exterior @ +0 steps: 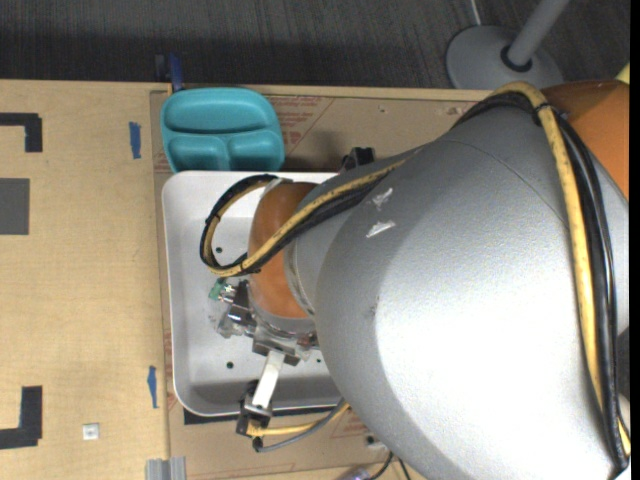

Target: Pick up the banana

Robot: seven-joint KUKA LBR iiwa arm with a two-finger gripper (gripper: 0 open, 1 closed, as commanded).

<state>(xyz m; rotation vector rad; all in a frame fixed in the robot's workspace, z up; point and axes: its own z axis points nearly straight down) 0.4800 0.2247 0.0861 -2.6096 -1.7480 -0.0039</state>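
I see the big grey arm [450,288] low over the white bin [192,358] at the middle left of the frame. Its gripper [238,313] points down into the bin's left half. I can't make out if it is wide or closed. I can't tell where the banana lies. I think the arm covers it, so which way to move is a guess.

one white bin [185,268] is showing, and one teal moulded tray [222,128] is lying beside it. one grey arm [470,298] is reaching in. two blue tape strips [135,140] and two black corner marks [28,128] are sitting on the cardboard [80,298], and one round grey stand base [480,56] is standing behind
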